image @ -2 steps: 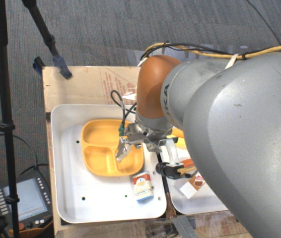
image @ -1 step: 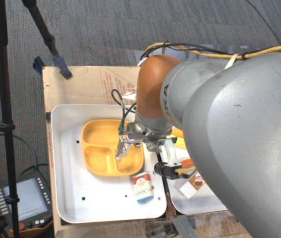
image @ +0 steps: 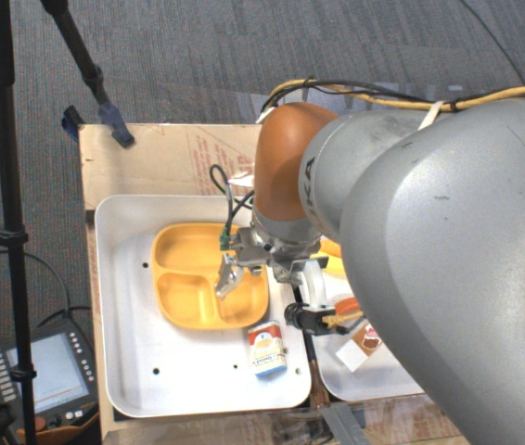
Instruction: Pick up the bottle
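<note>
Overhead, the gripper [image: 229, 274] hangs above the yellow plate [image: 181, 290] in the left bin [image: 123, 341]; I cannot tell whether it is open or closed. A small red-topped container [image: 267, 349], probably the bottle, sits at the plate's five o'clock, so the aim looks off.

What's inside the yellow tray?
The yellow tray has divided compartments, and the parts in view look bare. The gripper hangs over its right side and the arm covers its top right corner, so anything there is hidden.
</note>
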Motion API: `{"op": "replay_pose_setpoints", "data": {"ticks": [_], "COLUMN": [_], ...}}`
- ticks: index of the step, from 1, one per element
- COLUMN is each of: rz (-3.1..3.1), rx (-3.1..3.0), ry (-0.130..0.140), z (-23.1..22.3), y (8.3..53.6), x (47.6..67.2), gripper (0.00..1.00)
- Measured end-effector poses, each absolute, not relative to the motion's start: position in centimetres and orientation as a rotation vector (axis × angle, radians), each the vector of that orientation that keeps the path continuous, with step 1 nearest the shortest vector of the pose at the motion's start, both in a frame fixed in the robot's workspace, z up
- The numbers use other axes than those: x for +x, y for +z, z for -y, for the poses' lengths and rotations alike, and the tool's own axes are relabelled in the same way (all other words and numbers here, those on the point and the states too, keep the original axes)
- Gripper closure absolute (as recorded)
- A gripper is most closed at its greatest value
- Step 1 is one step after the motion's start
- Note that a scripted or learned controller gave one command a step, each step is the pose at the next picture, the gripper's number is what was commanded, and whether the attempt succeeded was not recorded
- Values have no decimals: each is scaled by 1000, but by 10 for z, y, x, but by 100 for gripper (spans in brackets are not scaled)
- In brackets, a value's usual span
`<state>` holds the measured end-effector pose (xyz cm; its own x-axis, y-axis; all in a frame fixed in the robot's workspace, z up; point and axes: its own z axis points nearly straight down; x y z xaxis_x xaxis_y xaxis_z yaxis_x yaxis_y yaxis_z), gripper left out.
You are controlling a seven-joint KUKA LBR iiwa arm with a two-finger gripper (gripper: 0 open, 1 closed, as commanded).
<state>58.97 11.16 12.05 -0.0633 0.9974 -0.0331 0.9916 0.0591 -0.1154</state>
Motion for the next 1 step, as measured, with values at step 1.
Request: {"op": "replay_pose_setpoints", "data": {"ticks": [1], "rz": [2010], "rx": [-2407], "ry": [14], "z": [-105], "y": [124], "x": [578], "gripper": [0]}}
